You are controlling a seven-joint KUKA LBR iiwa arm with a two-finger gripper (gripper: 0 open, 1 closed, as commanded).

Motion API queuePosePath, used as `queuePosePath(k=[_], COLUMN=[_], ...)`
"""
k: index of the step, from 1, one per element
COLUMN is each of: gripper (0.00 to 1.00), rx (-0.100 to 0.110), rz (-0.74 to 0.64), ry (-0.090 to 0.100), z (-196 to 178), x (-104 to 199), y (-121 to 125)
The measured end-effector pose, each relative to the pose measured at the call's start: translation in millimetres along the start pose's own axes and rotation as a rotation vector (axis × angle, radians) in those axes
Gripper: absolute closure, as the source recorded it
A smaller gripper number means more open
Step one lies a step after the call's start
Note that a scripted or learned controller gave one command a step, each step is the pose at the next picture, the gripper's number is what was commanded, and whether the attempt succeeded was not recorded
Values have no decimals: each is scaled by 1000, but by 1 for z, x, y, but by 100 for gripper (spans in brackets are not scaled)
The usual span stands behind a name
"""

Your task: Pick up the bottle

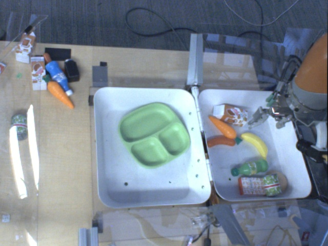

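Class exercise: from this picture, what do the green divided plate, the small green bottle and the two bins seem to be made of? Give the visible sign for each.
Green divided plate: probably matte moulded plastic; even colour, soft rounded compartments, no glare.
Green bottle: likely glossy plastic, possibly a toy; small bright highlights, darker green cap.
Left bin and right bin: smooth white plastic or coated metal, the look leaves it open; rounded corners, faint sheen.

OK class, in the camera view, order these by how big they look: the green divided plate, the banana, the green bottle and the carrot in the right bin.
1. Green divided plate, by far the largest.
2. Green bottle, carrot and banana look alike in size, too close to rank.
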State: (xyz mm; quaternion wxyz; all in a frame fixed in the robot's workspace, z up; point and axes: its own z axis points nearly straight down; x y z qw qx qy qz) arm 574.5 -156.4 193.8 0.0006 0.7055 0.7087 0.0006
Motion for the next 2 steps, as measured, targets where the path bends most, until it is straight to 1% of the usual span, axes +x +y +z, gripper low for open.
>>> queuePosePath(k=[1,2], gripper=[0,0], rx=[0,-1], rz=[-131,-132], ry=[0,0], z=[80,80], x=[-13,-13], y=[-77,-77])
